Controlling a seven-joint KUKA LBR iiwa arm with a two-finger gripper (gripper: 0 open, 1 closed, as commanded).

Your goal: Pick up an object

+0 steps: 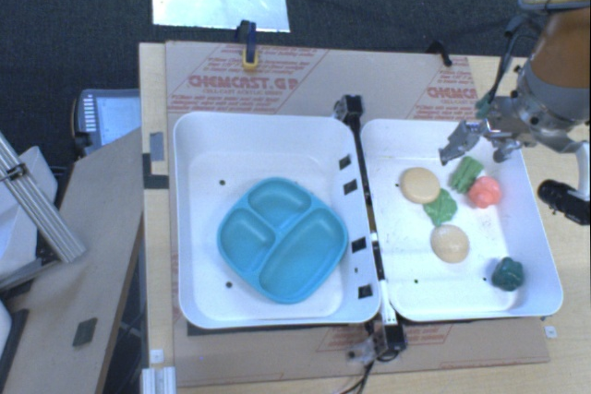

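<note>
Nearest the lens: blue divided plate [282, 238] alone in left bin [199, 143], far from end effector [478, 141]. End effector spread open, empty, poised just above green block [465, 172] and pink ball [484, 191] in right bin [536, 277]. No pick yet; descent, closing, lift all left.

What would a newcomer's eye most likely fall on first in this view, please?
Probably the blue divided plate, alone in the left bin. Next, the cluster of small items in the right bin: two beige rounds, green pieces and a pink piece, with the end effector hanging just above them.
</note>
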